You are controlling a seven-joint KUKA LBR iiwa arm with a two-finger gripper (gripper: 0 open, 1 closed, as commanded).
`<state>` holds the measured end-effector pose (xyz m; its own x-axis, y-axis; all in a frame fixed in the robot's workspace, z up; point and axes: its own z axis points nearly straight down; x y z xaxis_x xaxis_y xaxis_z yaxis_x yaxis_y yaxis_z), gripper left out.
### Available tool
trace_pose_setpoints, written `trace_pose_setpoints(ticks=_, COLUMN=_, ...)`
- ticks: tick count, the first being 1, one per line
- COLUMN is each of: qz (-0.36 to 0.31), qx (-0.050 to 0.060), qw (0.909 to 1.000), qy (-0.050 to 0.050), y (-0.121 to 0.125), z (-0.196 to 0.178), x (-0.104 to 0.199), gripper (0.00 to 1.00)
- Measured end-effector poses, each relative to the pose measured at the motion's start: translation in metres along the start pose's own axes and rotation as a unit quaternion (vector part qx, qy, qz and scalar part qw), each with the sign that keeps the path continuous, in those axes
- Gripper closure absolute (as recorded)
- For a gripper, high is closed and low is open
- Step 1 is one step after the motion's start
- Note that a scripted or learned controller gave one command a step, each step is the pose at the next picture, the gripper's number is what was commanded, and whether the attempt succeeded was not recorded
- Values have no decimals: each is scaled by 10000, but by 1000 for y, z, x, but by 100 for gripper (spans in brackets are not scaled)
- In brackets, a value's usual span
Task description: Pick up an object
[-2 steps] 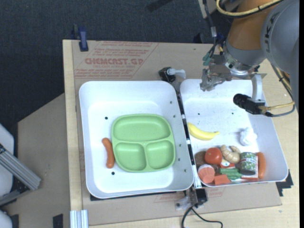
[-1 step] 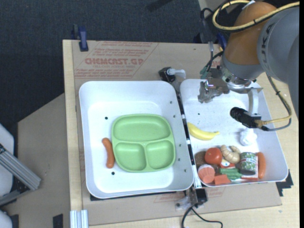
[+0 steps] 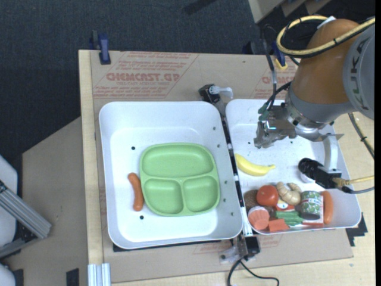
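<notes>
Two white bins side by side on the bench. Left bin (image 3: 119,130) holds a green tray (image 3: 178,179) at frame centre and a sausage (image 3: 137,190) just beside the tray's left edge.

Right bin (image 3: 244,115): banana (image 3: 254,167) lying alone in the middle, near the divider. Toy-food pile (image 3: 289,207) crowded in the lower right corner, with a tomato, a can and carrot-like pieces touching one another.

Arm (image 3: 324,64) reaches in from upper right. Gripper (image 3: 271,137) hangs in the upper part of the right bin, above the banana in the frame and apart from it. Nothing between the fingers; whether they are spread or closed, cannot tell, since the tips blur into dark metal.

Judgement: approach phase, no grasp made. Nearest target is the banana. Best to come down over its thick middle, fingers across the short width, not along the curve. Keep clear of the divider. Avoid the pile; crowded items would likely slip.
</notes>
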<state>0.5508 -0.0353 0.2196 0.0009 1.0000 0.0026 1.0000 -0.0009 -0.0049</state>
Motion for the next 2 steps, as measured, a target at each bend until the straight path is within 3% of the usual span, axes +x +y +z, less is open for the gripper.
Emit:
trace_pose_setpoints(ticks=1, qz=-49, qx=12, qw=10000, qy=9, y=10, z=38, x=87, gripper=100)
trace_pose_setpoints(ticks=2, qz=-37, qx=-47, qw=10000, qy=-10, y=51, z=30, x=145, gripper=100)
